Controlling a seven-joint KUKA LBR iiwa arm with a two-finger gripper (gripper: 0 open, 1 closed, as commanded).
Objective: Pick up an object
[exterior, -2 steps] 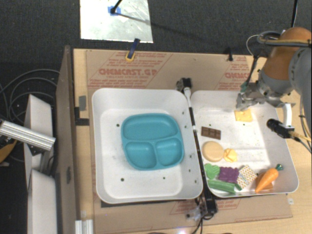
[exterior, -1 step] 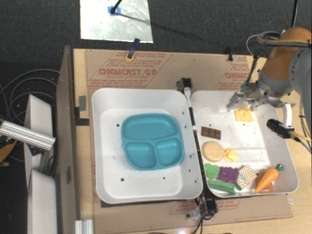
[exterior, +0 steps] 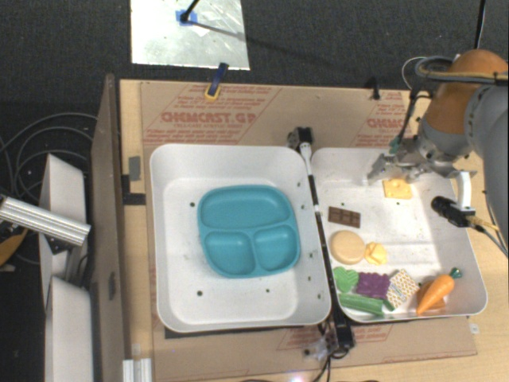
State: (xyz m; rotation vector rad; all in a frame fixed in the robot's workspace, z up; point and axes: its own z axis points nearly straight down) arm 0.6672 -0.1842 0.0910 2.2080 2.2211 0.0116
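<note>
The bench (exterior: pixel 238 110) carried 2 white bins: the left bin (exterior: pixel 175 237) held a blue divided tray (exterior: pixel 248 229), the right bin (exterior: pixel 445 245) a scatter of toy food. The arm (exterior: pixel 469 94), cut off at the right edge, hung over the right bin's far end. Its gripper (exterior: pixel 395 164) sat just above a yellow cheese piece (exterior: pixel 398 188); glare blurred it, so its state could not be told. Nearer lay a chocolate bar (exterior: pixel 344 216), a round cookie (exterior: pixel 347 247), a carrot (exterior: pixel 437 290) and purple grapes (exterior: pixel 373 283).
</note>
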